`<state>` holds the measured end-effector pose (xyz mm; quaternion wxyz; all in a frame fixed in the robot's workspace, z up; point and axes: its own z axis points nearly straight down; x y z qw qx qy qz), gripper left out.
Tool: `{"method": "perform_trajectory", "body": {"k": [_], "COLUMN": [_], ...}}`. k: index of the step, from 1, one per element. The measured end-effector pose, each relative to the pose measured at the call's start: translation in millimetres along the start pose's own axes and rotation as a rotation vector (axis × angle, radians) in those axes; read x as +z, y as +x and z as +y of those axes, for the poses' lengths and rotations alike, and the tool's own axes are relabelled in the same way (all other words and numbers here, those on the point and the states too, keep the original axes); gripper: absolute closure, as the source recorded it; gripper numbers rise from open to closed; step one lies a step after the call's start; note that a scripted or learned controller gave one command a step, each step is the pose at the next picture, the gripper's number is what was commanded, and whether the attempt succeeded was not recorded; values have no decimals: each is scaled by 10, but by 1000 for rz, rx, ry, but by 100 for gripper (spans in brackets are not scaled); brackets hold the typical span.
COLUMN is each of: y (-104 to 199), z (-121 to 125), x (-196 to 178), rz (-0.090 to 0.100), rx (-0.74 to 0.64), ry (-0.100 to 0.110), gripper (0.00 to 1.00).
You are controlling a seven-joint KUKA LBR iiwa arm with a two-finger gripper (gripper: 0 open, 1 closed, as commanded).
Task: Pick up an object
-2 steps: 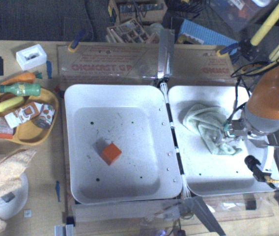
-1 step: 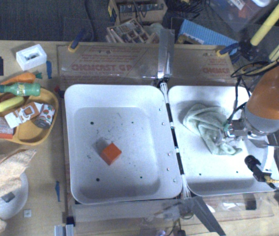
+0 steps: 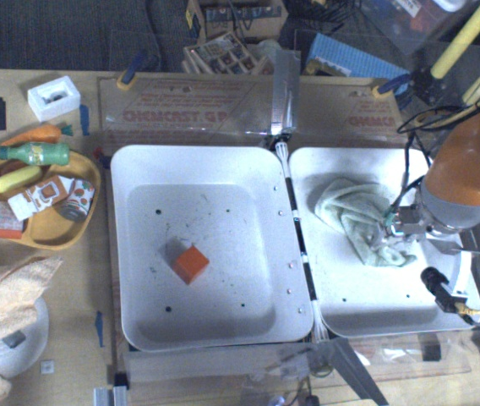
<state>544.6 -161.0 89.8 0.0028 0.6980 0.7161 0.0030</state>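
The fingers (image 3: 390,231) are down on the crumpled green cloth (image 3: 360,218) in the right bin (image 3: 341,307), near its right wall; their state I cannot tell. An orange block (image 3: 192,263) lies well apart in the left bin (image 3: 139,193).

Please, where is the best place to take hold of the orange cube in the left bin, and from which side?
Probably from straight above. The orange cube lies alone on the flat floor of the left bin, far from its walls, so the claw could close across two opposite upright faces. Its edges sit turned against the bin's, so the wrist should rotate to match.
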Motion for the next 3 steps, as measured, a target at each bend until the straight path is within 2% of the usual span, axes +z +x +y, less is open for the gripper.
{"method": "perform_trajectory", "body": {"k": [1, 2, 3], "y": [-389, -408, -410], "z": [-326, -325, -323], "x": [-651, -748, -751], "rz": [-1, -3, -3], "rx": [-62, -58, -58], "ry": [7, 4, 3], "gripper": [0, 100, 0]}}
